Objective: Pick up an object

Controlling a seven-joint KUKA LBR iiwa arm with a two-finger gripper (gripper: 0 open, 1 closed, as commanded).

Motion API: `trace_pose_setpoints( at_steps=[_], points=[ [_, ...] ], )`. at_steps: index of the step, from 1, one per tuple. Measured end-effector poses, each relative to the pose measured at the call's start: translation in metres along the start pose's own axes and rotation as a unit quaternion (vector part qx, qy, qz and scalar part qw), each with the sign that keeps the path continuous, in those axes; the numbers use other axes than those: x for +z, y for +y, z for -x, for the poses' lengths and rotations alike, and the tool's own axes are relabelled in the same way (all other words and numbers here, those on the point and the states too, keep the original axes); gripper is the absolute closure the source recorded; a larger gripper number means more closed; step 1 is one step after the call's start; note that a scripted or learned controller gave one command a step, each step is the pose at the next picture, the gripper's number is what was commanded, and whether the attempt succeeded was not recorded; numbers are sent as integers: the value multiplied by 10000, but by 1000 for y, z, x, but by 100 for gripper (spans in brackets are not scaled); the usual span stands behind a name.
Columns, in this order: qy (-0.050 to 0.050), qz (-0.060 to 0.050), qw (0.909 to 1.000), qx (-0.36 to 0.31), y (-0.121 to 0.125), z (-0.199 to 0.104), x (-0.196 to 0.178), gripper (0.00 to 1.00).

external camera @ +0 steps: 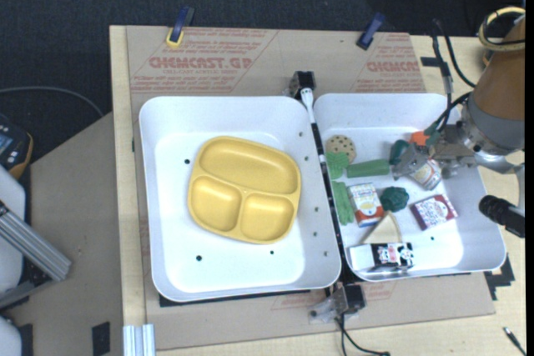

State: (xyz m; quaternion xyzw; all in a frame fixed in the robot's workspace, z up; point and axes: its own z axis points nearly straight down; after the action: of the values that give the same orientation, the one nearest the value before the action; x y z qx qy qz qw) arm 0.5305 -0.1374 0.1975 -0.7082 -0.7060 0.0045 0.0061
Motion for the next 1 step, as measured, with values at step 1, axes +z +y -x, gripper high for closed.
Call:
trace_pose_setpoints(
  at_steps=[1],
  points=[
    [-12, 75, 10000, -15, 3, 0, -8, 0]
  ],
)
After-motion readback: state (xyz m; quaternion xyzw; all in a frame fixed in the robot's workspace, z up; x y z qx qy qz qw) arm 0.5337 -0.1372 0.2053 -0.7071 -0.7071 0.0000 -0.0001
